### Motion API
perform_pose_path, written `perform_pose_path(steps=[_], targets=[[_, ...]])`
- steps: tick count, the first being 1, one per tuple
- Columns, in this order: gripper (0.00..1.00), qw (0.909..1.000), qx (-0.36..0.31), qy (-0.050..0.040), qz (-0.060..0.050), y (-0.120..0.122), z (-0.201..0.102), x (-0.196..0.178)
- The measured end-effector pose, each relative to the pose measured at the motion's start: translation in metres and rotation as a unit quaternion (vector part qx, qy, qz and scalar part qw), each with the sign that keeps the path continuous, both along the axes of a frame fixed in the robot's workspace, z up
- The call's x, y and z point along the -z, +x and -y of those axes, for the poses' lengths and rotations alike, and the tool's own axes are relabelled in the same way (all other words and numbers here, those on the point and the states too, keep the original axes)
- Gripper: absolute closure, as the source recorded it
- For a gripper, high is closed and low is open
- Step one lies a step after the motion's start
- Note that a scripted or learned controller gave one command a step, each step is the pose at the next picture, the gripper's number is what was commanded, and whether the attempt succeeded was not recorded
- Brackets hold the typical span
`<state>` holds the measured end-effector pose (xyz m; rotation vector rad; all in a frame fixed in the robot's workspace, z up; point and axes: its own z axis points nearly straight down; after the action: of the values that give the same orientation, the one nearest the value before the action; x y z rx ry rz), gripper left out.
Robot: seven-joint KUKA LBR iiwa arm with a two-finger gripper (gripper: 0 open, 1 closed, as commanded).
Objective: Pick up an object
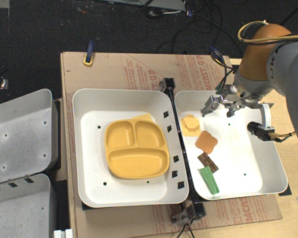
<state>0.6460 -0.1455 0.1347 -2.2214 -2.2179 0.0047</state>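
The gripper (219, 106) hangs over the right bin's (268, 180) far edge, fingers spread wide, nothing between them. Along that bin's left edge lie a yellow piece (190, 124), an orange piece (206, 142), a brown piece (207, 162) and a green block (209, 180). A yellow tray (137, 149) fills the left bin (87, 133).

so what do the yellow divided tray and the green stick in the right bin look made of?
Yellow divided tray: looks like moulded plastic, matte to satin, with one even colour and rounded compartment walls. Green stick: possibly plastic or foam, flat even green, no shine; too small to be sure.
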Motion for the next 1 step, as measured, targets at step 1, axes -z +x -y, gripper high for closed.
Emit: perform_pose_path(steps=[1], targets=[[0.00,1.0000,-0.001,0.0001,0.001,-0.0004,-0.0006,0.0448]])
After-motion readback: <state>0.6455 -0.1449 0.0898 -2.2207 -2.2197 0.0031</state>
